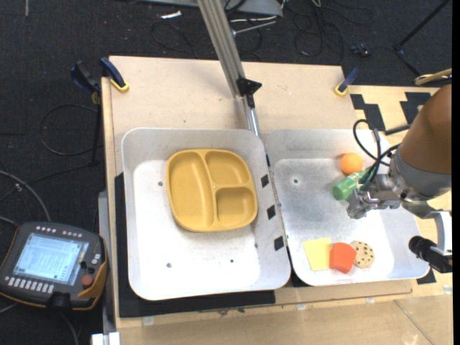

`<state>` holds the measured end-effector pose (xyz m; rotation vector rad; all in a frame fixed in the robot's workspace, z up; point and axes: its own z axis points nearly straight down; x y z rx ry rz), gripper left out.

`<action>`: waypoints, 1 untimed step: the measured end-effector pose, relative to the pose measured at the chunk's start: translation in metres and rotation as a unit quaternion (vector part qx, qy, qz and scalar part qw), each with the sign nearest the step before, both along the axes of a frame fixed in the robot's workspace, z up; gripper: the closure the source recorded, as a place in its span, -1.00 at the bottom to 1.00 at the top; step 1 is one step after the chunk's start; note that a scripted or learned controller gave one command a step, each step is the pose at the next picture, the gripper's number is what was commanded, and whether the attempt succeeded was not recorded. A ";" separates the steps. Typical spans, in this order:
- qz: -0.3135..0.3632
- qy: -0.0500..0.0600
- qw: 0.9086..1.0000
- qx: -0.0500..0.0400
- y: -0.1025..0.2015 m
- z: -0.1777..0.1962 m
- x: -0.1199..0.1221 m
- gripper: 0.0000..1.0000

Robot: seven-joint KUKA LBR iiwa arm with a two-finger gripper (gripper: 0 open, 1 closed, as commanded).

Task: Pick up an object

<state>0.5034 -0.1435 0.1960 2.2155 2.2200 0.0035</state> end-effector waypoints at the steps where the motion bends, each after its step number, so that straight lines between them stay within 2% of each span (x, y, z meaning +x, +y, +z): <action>1: 0.001 0.000 1.000 0.000 0.000 0.046 0.002 1.00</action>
